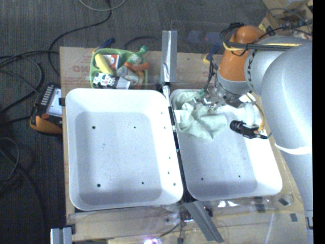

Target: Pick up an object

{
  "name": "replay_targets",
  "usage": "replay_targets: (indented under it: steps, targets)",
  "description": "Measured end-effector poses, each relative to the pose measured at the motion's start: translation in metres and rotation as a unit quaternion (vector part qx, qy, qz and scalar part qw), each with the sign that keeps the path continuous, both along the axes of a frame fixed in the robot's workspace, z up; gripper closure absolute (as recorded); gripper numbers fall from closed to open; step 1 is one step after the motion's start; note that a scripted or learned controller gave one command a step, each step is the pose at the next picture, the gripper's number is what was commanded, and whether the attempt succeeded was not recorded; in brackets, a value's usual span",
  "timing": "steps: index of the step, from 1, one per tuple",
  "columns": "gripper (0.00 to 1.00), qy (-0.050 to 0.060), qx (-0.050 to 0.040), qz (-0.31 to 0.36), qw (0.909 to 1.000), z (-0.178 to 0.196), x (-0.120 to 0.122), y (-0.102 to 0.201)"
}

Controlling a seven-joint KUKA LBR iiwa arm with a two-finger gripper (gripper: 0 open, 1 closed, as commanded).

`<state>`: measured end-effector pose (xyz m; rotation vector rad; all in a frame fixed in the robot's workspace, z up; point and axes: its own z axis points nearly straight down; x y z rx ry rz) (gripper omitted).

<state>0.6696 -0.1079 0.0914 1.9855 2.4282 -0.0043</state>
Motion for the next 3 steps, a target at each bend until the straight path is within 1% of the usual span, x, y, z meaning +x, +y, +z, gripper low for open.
replay_targets:
  steps: [1,2,3]
  targets:
    - [0.0,0.0,-0.0001,0.0,1.0,0.0,0.0,0.0]
    - [0.0,0.002,0.001,-0.099,0.9951,0.049,-0.002,-0.072]
    - [0.0,0.001,0.0013,-0.126,0.9921,0.07,-0.001,-0.11]
